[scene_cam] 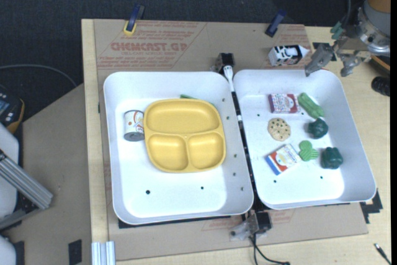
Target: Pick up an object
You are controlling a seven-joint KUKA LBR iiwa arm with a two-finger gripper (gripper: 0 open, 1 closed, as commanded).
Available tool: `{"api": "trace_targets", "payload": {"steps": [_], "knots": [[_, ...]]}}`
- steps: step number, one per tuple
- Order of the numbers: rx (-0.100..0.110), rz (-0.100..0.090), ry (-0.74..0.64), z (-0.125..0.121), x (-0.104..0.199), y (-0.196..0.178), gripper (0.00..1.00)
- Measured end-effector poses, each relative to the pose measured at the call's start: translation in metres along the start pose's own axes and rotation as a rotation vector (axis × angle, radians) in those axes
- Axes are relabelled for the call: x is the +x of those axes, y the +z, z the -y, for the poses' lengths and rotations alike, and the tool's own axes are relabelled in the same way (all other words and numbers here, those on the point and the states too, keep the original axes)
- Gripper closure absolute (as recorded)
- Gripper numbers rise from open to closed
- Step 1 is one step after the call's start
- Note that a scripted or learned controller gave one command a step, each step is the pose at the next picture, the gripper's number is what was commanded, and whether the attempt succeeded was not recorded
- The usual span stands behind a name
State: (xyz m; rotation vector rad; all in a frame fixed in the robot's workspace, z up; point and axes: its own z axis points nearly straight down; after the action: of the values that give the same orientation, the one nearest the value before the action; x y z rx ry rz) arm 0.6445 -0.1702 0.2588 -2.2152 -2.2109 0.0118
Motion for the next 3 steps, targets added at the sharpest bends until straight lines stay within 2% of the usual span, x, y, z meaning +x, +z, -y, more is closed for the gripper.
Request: {"api": "trace_targets", "payload": {"steps": [1, 2, 3], "knots": [[-0.013, 0.003, -0.002, -0.002, 0.0, -0.008, 0.0], [-0.008, 0.002, -0.002, -0.001, 0.002, 0.035, 0.0], [-0.006, 0.002, -0.002, -0.007, 0.0, 0.097, 0.0]]}}
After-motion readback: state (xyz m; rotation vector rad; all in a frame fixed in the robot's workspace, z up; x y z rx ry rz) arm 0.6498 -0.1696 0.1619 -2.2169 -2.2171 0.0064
